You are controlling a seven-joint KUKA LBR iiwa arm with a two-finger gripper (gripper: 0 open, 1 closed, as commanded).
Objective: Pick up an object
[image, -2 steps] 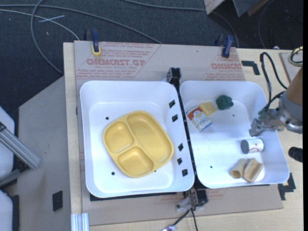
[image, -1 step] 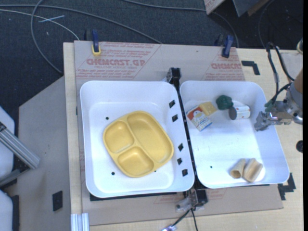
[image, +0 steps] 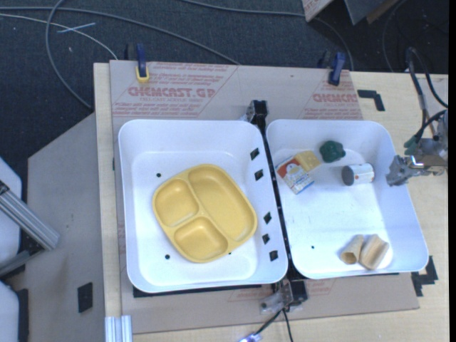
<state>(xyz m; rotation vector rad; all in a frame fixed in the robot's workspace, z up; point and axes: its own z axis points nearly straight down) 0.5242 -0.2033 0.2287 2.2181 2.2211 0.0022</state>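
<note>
Tan rolls [image: 365, 251] near right bin [image: 399, 212] front edge; centre open.

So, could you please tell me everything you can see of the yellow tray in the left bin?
The yellow tray is a rounded, shallow dish that looks like matte plastic, moulded into three compartments: one large along its upper right side and two smaller ones at its left and bottom. All three compartments look empty. It lies flat, right way up, turned at an angle to the bin's sides, near the middle of the left bin, resting on the floor and apart from the walls. Nothing else touches it.
</note>
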